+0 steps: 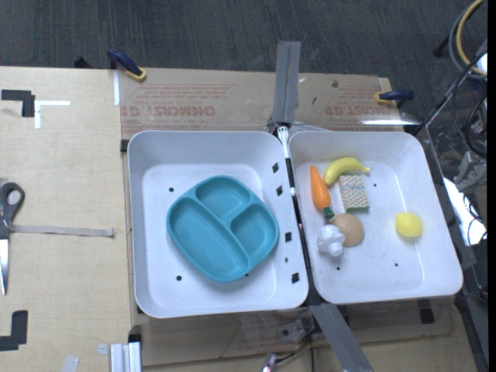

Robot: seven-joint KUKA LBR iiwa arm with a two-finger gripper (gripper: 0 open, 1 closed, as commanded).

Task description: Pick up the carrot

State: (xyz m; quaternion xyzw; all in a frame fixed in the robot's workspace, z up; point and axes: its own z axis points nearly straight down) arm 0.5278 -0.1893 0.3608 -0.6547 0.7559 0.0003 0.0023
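From the fixed overhead camera, two shallow white bins of smooth moulded plastic with rounded corners sit side by side on a bench of pale board. The left bin [147,231] holds a teal divided plate [222,228], a glossy rounded oblong with three recessed compartments, lying flat and turned at a slant.

The right bin [434,273] holds a cluster of toy foods toward its left half. The carrot [319,189] is a smooth orange tapered piece with a small green stub at its lower end, lying lengthwise near the bin's left wall, close to the divide between the bins. Just to its right is a curved yellow banana [345,168], and below the banana a small flat rectangular box [354,193] with a speckled printed face, close beside the carrot. Below these rest a rounded tan, bread-like lump [349,229] and, touching it on the left, a knobbly white piece [331,242]. A matte yellow lemon [408,225] lies apart toward the right.

Scissors [9,208] with grey handles lie at the bench's left edge. Behind the bins is a sheet of brown printed cardboard [201,103], with blue-and-yellow clamps [126,63] at its far corners.
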